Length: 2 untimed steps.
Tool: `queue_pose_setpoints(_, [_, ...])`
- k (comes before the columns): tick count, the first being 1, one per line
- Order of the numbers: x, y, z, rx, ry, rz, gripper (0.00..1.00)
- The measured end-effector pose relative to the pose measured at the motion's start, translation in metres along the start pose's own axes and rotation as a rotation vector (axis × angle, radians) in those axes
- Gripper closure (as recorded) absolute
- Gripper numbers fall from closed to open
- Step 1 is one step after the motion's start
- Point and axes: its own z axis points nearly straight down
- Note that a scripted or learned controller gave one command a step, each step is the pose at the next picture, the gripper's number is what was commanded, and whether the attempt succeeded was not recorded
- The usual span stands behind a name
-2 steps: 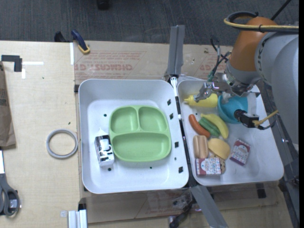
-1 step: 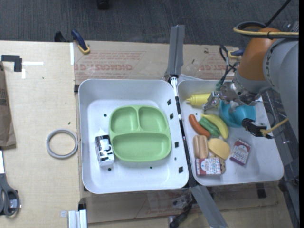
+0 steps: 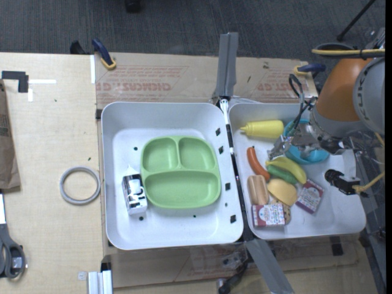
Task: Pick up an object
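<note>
Sitting in left bin (image 3: 110,164): green divided plate (image 3: 181,173), small black-and-white box (image 3: 134,193) touching plate's left edge. Right of plate, in right bin (image 3: 349,222): hot dog (image 3: 258,189), orange sausage (image 3: 256,162), yellow mustard bottle (image 3: 264,128), banana (image 3: 288,168), teal bowl (image 3: 309,151). Gripper (image 3: 285,144) down just above banana, beside bowl; finger state can't tell.

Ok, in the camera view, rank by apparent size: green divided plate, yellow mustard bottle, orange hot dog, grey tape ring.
1. green divided plate
2. grey tape ring and yellow mustard bottle, too close to rank
3. orange hot dog
</note>
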Motion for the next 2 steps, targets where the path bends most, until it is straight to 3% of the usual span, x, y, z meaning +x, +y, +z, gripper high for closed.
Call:
queue_pose_setpoints(1, [0.0042,0.0043,-0.0132,-0.011,0.003,-0.005,1.00])
queue_pose_setpoints(2, [0.0002,0.0008,-0.0099,-0.002,0.000,0.001,0.00])
